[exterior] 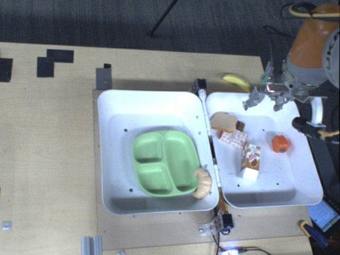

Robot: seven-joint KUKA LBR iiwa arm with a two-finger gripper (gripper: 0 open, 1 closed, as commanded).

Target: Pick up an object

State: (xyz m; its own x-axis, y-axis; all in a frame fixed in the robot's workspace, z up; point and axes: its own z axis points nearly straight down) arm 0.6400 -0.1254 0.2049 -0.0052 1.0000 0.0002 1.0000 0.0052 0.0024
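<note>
Overhead, two white bins (114, 142), one green tray (163, 162), one croissant (202, 183), end effector (264, 97) spread open, holding nothing

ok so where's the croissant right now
The croissant lies in the left bin, at its lower right, against the right edge of the green divided plate and near the divider between the two bins.
</note>
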